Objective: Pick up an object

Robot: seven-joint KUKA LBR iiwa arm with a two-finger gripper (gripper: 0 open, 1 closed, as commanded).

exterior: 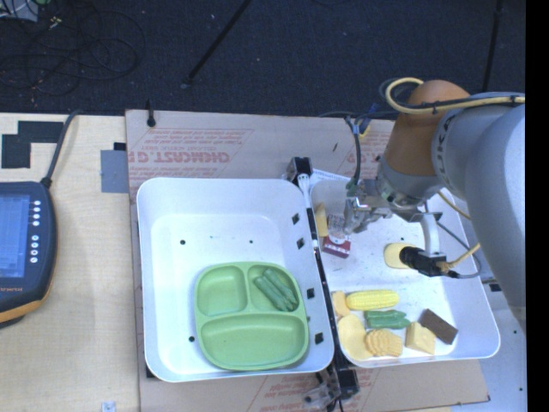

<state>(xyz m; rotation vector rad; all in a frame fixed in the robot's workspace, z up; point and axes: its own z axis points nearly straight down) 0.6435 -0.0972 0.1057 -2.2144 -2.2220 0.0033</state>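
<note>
Mirrored red print on cardboard (184, 155), illegible; one green tray (250, 317), two white bins (163, 230); gripper (343, 230) grip state indiscernible.

Grey arm (485, 157), orange band (416, 140)

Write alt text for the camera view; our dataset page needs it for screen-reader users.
A grey robot arm's gripper hangs over a small red-and-white item in the right bin, which also holds toy foods including corn. The left bin holds a green divided tray.
</note>
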